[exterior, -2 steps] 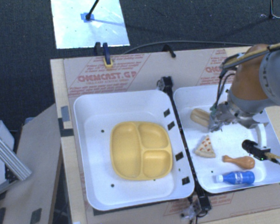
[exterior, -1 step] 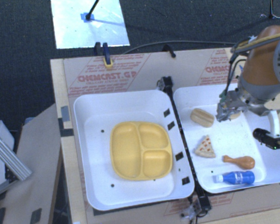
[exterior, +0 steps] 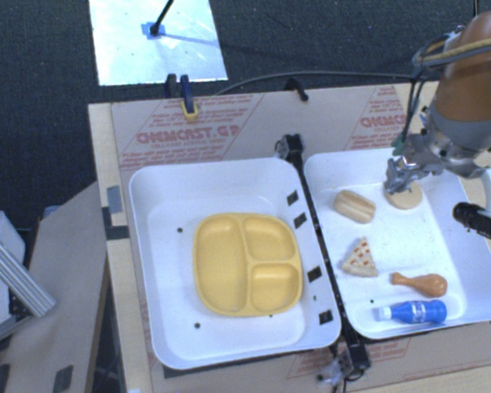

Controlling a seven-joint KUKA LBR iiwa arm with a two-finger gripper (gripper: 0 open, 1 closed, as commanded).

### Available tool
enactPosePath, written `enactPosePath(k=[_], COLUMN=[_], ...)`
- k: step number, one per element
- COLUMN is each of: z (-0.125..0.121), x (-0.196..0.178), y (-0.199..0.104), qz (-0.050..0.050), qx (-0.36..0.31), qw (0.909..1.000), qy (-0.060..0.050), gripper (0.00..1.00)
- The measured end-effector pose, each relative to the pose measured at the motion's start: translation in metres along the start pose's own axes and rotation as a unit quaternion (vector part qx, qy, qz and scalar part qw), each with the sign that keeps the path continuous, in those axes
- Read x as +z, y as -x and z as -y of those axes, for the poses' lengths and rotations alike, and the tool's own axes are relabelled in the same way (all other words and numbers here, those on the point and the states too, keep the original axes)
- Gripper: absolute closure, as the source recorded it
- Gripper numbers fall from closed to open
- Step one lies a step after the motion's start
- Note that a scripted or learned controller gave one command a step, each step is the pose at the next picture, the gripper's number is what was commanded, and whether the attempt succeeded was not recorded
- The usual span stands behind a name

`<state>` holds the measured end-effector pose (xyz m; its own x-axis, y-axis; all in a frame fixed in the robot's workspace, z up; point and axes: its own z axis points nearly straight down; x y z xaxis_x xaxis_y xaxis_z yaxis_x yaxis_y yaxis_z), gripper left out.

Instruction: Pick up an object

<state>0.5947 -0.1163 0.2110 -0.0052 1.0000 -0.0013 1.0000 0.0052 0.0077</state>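
Currently in the approach step: gripper (exterior: pixel 398 181) sits low over the round tan disc (exterior: pixel 407 197) in the right bin (exterior: pixel 474 298), finger state unreadable, so next comes closing and lifting.

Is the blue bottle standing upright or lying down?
Lying down. The bottle rests on its side along the right bin's near edge, white cap pointing left.

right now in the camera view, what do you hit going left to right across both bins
yellow divided plate in the left bin → bread roll → pizza slice → blue bottle → chicken drumstick, all in the right bin. The gripper sits over a round tan disc at the far right.
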Motion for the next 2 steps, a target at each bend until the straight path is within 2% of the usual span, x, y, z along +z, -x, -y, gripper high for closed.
enactPosePath(k=[1,2], z=[0.002,-0.005], x=[-0.058,-0.041], y=[-0.009,-0.058], qz=[0.000,-0.001], qx=[0.000,-0.002], qw=[1.0000,1.0000], qy=[0.000,-0.003], gripper=[1.00,1.00])
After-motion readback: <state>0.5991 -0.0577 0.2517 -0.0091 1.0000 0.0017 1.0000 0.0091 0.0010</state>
